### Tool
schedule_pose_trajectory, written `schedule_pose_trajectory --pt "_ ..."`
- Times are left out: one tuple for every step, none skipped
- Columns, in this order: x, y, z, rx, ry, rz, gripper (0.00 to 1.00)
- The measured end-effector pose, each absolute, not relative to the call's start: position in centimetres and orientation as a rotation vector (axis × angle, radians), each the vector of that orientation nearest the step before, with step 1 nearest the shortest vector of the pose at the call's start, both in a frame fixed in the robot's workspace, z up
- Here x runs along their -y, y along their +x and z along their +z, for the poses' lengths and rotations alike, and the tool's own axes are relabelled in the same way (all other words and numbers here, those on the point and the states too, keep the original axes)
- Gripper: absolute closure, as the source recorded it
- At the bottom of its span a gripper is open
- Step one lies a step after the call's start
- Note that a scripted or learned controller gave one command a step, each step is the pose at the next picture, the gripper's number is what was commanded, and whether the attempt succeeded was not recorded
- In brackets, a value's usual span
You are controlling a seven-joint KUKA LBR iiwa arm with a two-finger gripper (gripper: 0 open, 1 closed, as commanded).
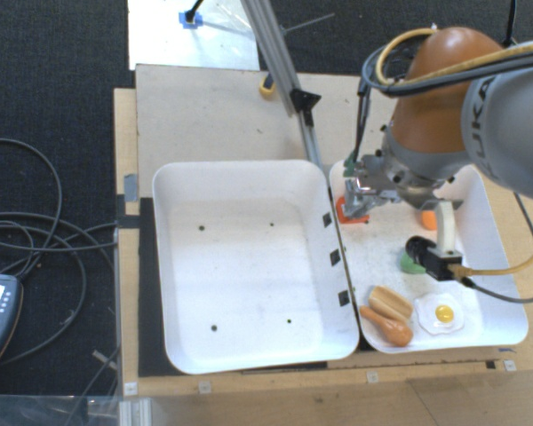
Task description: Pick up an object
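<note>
The gripper [355, 204] hangs low in the right bin [506, 264], over what looks like an orange object [352, 215]; a hot dog [389, 313] and fried egg [443, 314] lie near the front.

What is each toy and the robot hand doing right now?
gripper: down in the right bin, over the red-orange toy
hot dog: lying flat
sausage: lying beside the hot dog
fried egg: flat, yolk up
green toy: partly hidden
left bin: sitting level

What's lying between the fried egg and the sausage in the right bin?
In the camera view, a hot dog bun lies between the fried egg and the sausage, right beside the sausage.
</note>
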State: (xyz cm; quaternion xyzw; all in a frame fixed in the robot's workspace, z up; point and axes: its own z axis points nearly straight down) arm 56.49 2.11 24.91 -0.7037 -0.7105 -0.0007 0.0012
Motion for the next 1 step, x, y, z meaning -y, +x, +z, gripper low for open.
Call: schedule_pose_trajectory --pt "-6.74 55.51 23.55 2.231 -2.209 -0.002 1.0"
